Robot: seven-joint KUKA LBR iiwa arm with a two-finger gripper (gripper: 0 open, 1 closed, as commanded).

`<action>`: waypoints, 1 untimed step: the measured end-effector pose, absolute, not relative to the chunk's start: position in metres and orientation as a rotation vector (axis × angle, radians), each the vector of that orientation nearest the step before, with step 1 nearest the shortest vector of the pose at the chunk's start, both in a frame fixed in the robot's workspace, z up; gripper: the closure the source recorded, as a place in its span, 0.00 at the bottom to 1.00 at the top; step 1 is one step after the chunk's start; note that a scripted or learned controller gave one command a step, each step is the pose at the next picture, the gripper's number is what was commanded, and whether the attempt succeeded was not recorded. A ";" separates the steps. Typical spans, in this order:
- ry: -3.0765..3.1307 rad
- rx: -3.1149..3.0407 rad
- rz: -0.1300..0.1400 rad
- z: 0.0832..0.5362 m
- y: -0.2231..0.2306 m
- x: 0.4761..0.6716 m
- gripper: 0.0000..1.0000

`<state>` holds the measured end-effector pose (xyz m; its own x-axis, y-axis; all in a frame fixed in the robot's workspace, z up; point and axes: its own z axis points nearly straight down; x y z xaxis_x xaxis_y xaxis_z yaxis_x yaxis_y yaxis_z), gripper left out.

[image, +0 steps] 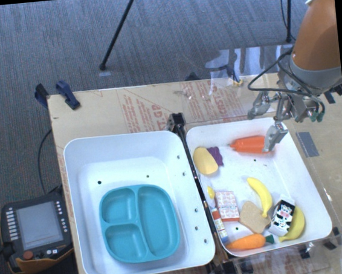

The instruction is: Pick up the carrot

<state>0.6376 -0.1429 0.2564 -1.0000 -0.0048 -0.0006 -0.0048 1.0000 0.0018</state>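
Two orange tapered things lie in the right bin (302,174). One carrot (247,242) with a green end rests against the bin's near wall. The other, a redder carrot-like piece (248,145), lies near the far wall with its tip pointing left. My gripper (275,136) hangs low at the right end of that upper orange piece, touching it or very close to it. The grey and orange arm (315,33) comes in from the upper right.
The right bin also holds a yellow potato-like piece (205,160), a purple item (215,155), two bananas (261,194), a cow-patterned carton (281,218), a bread slice (252,216) and a small box (226,205). A blue divided plate (139,223) sits in the left bin (82,155).
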 end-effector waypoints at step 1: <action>3.158 0.054 0.008 0.105 -0.128 0.599 0.00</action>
